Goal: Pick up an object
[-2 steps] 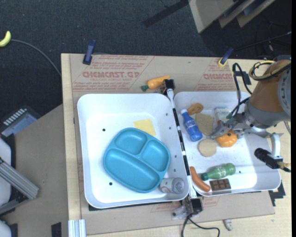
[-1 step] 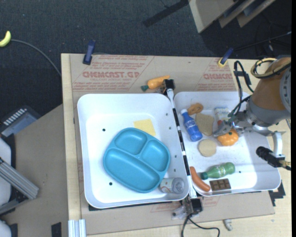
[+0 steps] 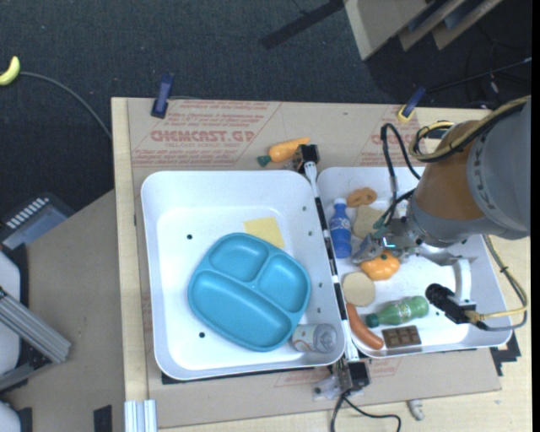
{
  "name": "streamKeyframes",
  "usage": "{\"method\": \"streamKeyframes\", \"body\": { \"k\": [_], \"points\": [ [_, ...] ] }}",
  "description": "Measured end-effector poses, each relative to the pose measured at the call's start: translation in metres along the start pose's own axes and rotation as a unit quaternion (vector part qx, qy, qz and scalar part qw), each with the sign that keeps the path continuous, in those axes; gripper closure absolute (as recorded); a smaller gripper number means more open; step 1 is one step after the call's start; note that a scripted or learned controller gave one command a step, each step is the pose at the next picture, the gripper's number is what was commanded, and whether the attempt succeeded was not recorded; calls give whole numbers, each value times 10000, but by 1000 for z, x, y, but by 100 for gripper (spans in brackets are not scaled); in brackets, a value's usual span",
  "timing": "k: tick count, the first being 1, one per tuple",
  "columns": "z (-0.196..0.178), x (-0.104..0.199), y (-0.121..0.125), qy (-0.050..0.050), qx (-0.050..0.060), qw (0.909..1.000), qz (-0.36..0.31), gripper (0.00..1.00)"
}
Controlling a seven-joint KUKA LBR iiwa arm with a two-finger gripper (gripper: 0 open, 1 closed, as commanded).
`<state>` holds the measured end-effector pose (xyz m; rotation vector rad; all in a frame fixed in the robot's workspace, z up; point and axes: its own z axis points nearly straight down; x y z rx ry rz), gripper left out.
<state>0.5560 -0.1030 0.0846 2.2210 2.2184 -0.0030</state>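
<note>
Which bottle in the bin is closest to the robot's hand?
The blue bottle, lying by the right bin's left wall, sits just beside the end effector. The green bottle lies farther off, near the bin's front edge.

I see open floor along the left bin's [image 3: 160, 278] upper and left parts around the blue tray [image 3: 247, 291]. The right bin [image 3: 498, 287] is crowded lower right: bottle [image 3: 339, 229], orange fruit [image 3: 380, 267], green bottle [image 3: 398, 311].

Dark carpet floor [image 3: 126, 42] is showing all round the tan bench [image 3: 211, 126], a thin cable [image 3: 72, 89] is trailing across it, and pale furniture [image 3: 422, 21] is sitting up top.
</note>
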Motion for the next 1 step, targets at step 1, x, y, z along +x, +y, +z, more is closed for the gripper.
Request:
{"method": "streamKeyframes", "body": {
  "k": [1],
  "points": [
    [-101,59,14,19,-11,10000,-15,100]
  ]
}}
